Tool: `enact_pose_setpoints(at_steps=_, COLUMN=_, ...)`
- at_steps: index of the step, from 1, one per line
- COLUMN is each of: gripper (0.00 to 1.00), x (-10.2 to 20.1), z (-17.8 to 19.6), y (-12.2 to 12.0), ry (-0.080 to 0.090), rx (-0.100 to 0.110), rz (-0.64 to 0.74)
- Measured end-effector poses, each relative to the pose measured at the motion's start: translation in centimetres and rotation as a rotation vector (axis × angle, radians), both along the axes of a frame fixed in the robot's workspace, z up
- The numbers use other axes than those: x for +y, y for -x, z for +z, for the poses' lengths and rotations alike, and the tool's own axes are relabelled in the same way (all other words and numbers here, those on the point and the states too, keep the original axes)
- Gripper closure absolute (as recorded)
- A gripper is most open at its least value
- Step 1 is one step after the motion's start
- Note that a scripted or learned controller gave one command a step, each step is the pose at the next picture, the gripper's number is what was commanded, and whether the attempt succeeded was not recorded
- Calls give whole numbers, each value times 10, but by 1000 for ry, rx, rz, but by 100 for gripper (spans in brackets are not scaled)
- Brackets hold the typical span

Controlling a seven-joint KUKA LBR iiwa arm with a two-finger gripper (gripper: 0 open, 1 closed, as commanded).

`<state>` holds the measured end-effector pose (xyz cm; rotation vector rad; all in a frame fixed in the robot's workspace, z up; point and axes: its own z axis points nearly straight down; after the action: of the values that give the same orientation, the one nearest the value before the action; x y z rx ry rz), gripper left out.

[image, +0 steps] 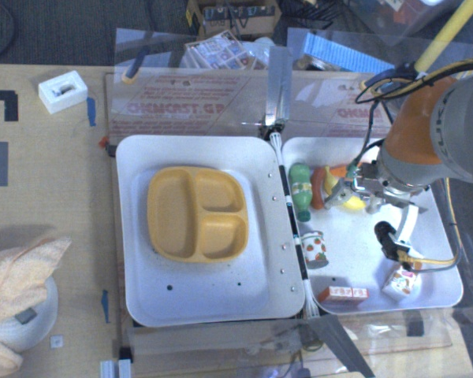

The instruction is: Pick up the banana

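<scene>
Lower left of frame: a pale peach cloth [20, 270] lay crumpled on the bench, outside the bins. At the bottom edge of the right bin [445, 235] a small red and white carton [344, 293] lay flat, and well apart to its right sat a small white object [400, 283] with coloured marks, too small to identify. Just above the carton, against the bin's left wall, stood a small patterned cup [314, 250]. The left bin [134, 211] held a yellow divided tray [197, 213], roughly centred, its compartments bare. In the middle of the right bin the banana [351, 204] lay on the floor of the bin, only a short yellow stretch of it visible beneath the tool. The gripper [363, 196] was low over the banana, directly above or touching it; contact could not be resolved, and whether it was spread or closed could not be read from this angle, so no grasp was recorded. Left of the banana, an orange and red item [323, 183] sat just beside it, and a green item [300, 187] lay along the bin's left wall. The arm [426, 132] entered from the right of frame, orange band uppermost. Upper left, on the bench, lay a small white box [62, 90]; top centre, beyond the bins, a blue ribbed sheet [343, 55]
</scene>
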<state>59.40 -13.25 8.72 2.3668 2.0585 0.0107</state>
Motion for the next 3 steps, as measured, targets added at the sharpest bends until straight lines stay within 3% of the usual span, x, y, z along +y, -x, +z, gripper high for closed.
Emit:
enact_pose_setpoints(at_steps=1, gripper=100, x=-1, z=8, y=-1, ry=0, rx=1, rz=1)
enact_pose_setpoints(at_steps=2, gripper=0, x=-1, z=8, y=-1, ry=0, rx=2, rz=0)
enact_pose_setpoints(at_steps=3, gripper=0, x=-10, z=-2, y=-66, ry=-2, rx=37, rz=-19)
